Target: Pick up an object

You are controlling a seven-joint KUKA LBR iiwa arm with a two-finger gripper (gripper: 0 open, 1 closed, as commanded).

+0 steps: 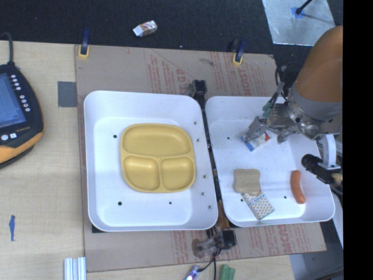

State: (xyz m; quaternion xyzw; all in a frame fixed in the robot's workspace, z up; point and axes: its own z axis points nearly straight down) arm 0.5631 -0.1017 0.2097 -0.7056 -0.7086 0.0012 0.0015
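2 bins lie below us; in the right bin [233,212] our gripper [256,136] hovers low. We cannot tell its grip. Next: lift and check.

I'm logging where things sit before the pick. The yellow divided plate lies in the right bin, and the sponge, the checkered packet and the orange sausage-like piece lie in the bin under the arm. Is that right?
Not quite. The camera view shows the yellow divided plate in the left bin, not the right one. The rest stands: the sponge, the checkered packet and the orange sausage-like piece lie in the right bin, under the arm.
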